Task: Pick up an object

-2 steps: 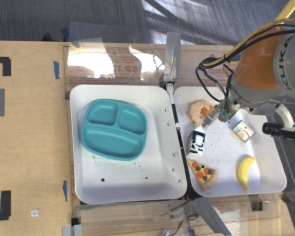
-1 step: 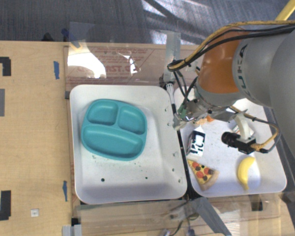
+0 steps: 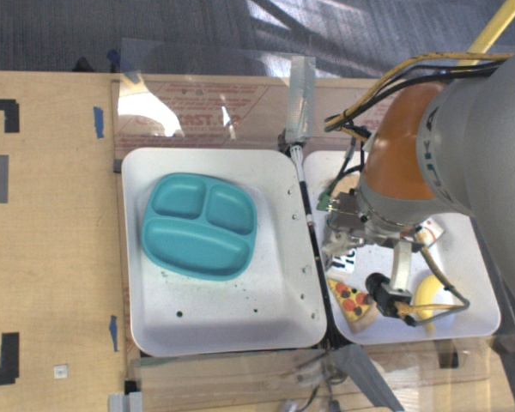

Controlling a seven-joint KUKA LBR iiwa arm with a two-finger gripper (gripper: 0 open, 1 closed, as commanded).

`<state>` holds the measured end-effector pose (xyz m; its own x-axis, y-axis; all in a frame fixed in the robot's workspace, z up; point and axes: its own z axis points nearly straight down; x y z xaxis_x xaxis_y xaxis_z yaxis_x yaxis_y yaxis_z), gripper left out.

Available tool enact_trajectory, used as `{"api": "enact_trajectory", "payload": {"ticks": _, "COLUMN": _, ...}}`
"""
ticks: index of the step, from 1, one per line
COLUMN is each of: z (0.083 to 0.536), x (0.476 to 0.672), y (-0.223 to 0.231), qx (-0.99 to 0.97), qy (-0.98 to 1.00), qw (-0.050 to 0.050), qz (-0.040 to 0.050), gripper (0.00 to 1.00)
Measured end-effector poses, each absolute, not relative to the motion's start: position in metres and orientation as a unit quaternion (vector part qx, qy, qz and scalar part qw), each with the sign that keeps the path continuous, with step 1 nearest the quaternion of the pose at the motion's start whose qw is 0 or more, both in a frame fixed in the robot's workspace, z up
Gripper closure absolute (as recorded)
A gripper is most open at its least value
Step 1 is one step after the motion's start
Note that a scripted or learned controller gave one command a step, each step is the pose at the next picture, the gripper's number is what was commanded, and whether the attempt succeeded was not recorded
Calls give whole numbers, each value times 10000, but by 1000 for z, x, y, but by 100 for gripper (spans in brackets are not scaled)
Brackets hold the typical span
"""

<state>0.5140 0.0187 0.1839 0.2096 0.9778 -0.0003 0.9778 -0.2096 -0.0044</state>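
My gripper (image 3: pixel 340 244) hangs low over the left part of the right bin (image 3: pixel 485 316), under the grey arm and its orange band. Just below it lies a small white item with black print (image 3: pixel 347 263), partly covered by the gripper. A toy pizza slice (image 3: pixel 352 302) rests by the bin's front left corner. A yellow object (image 3: pixel 429 293) lies to the right of it, near the front. I see nothing held between the fingers.
The left bin (image 3: pixel 154 324) holds a teal divided plate (image 3: pixel 202 224) in its back half. A thin raised rim (image 3: pixel 307 221) separates the two bins. The arm covers most of the right bin's back and right side.
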Motion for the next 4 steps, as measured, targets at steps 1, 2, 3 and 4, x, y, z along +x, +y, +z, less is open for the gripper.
{"api": "enact_trajectory", "payload": {"ticks": 1, "z": 211, "x": 479, "y": 105, "qx": -8417, "qy": -5399, "qw": 12, "qz": 2, "gripper": 100}}
{"api": "enact_trajectory", "payload": {"ticks": 2, "z": 230, "x": 488, "y": 181, "qx": -8811, "qy": -4730, "qw": 8, "qz": 8, "gripper": 100}}
{"api": "enact_trajectory", "payload": {"ticks": 3, "z": 200, "x": 491, "y": 226, "qx": -9601, "qy": -2795, "qw": 2, "qz": 14, "gripper": 100}}
{"api": "enact_trajectory", "payload": {"ticks": 4, "z": 175, "x": 479, "y": 225, "qx": -9932, "qy": -1161, "qw": 1, "qz": 9, "gripper": 100}}
